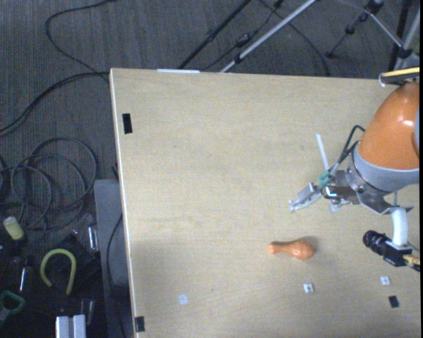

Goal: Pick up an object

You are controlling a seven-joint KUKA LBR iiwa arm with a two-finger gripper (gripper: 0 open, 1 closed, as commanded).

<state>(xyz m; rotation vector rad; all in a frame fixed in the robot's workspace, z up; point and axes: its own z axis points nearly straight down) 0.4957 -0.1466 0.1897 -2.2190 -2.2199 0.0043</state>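
No brand, label or legible writing is showing on anything here. A small orange pear-shaped object with a narrow neck (293, 248) is lying on its side on the light wooden tabletop (218, 160), toward the lower right of the surface. Its long axis is running nearly left to right across the view, with the thin neck pointing left and the rounded bulb sitting at the right. The grey arm with the orange band (391, 143) is reaching in from the right, and its metal two-finger claw (301, 200) is pointing left, hovering above and just to the right of the orange object, apart from it. The claw is looking narrow, with nothing between its tips. A thin white stick (322, 153) is lying on the tabletop above the claw. A black patch (127, 123) is sitting near the tabletop's left edge.
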